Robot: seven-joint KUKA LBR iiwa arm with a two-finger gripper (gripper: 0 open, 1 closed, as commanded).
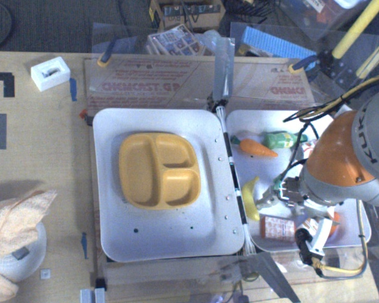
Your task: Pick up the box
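Hovering low over the right bin (364,232), my pincer (284,196) sits at the end of the grey wrist below the orange band, near that bin's front half; whether it is spread or pressed together I cannot tell, since the wrist housing and cabling crowd the view. Just beside it, toward the bin's front edge, lies the box (278,227), a small red-and-white carton resting flat on the bin floor, partly covered on its right by my wrist hardware. Nothing shows between my pincer's tips, so I judge the box not yet taken. Its long axis runs roughly parallel to the bin's front edge, one short end pointing toward the divider between the bins. It is probably light, stiff cardboard with a smooth printed skin: easy to lift, apt to slip or dent if squeezed hard. Closing across the narrow width, near the middle of the length, looks the soundest hold. A yellow banana-like piece (250,201) lies along the bin's left wall, near the box's left end. Farther back lie a carrot (256,148) and a green item (280,139). The left bin (107,169) carries a yellow divided tray (158,169).
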